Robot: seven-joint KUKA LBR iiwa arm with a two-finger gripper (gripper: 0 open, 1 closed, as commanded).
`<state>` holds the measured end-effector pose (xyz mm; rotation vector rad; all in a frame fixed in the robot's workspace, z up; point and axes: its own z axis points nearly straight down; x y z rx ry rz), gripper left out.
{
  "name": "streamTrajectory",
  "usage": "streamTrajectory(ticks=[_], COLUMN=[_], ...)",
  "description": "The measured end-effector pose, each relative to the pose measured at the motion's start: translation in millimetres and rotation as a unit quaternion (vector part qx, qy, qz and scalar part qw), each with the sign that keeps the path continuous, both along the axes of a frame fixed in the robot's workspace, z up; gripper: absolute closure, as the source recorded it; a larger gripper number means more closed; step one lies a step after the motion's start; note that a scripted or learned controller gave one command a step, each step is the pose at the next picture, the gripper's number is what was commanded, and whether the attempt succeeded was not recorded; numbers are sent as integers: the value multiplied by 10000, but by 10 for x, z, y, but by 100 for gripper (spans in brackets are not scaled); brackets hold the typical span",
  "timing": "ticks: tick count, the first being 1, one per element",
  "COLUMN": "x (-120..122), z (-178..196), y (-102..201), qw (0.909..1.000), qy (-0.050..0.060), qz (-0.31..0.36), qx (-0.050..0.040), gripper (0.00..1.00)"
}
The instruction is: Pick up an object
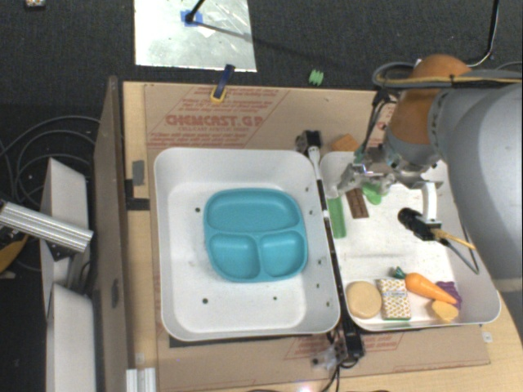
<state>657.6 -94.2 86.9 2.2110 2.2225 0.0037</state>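
Left shallow white bin (176, 243): teal three-compartment plate (255, 233), centred. Right shallow white bin (482, 300): long green stick (336, 217) at its left wall, brown rectangular block (357, 204) beside it, round tan biscuit (364, 299) and orange toy carrot (431, 287) along the lower edge. Gripper (364, 180) just above the brown rectangular block, upper left of that bin; spread or closed, cannot tell.

This looks like a robotics lab: a cardboard-topped bench (245, 109) carries white bins (176, 219), a grey robot arm (482, 153) reaches over its right side above a toy carrot (426, 286), black cables (33, 149) and an aluminium rail (45, 225) lie on carpet to its left, and a shiny sheet (194, 23) lies beyond its far edge.
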Motion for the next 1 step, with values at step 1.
streamTrajectory(ticks=[1], x=[20], z=[136], y=[-3], qw=[10000], qy=[-34], qz=[14], qx=[-4], gripper=[100])
